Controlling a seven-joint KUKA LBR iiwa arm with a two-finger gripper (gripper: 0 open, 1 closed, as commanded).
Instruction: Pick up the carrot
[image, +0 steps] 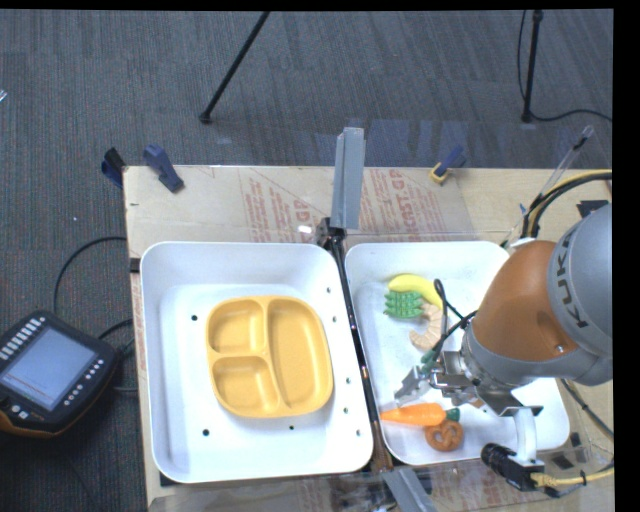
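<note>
Gripper (432, 378) hangs low in the right bin (520, 255), just above the carrot (413, 415); whether it is released or clenched cannot be told. Carrot lies near the bin's front edge, long axis left-right, beside a pretzel (444, 436). Wrist bulk probably hides the carrot's green end.

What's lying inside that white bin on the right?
In the right bin: a banana, a green toy, a carrot and a pretzel. The arm hides the rest.
</note>
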